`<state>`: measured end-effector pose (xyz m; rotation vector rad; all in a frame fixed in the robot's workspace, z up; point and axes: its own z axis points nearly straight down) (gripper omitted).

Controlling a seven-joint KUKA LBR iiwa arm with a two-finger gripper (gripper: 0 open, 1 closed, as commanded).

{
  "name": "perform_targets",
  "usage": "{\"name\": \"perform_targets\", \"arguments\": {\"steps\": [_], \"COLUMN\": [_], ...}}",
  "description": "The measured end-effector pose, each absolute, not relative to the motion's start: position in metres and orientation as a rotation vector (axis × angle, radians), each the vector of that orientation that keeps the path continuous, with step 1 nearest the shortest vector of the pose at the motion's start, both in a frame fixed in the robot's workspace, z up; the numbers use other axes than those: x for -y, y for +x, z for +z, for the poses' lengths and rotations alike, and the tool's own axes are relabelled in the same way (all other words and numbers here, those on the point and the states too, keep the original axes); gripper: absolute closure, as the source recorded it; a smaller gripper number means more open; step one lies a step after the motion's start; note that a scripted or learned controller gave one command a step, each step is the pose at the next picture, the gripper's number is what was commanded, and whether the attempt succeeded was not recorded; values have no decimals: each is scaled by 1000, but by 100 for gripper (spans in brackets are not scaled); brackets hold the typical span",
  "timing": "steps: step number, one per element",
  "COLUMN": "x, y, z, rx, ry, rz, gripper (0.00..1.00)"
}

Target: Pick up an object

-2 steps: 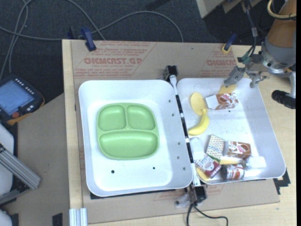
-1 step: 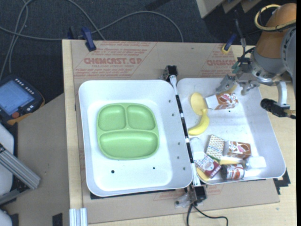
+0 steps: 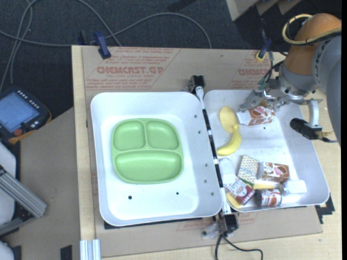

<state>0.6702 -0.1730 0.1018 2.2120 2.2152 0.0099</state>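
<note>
Snack packet point(image 3: 261, 114) lies under the gripper point(image 3: 262, 97), grip unclear; yellow banana point(image 3: 231, 133) beside it, cartons point(image 3: 262, 180) piled nearer

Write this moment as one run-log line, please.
gripper: over right bin's far end | at red-and-white packet | banana: loose | green tray: left bin

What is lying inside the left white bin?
The left bin holds one green divided plate, flat near its middle, with three compartments. Whatever lies under the plate is covered.
</note>
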Motion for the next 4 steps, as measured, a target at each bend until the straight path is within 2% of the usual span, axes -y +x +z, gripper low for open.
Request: {"name": "perform_targets", "arguments": {"steps": [1,2,3,4], "x": [173,173,101,92], "y": [672,671,629,574], "z": [113,113,84,85], "rx": [-2213,-2214,-2224,-2220], "ry": [2206,2208,2221,2221], "rz": [13,11,1,1], "gripper": [100,0,0,0]}}
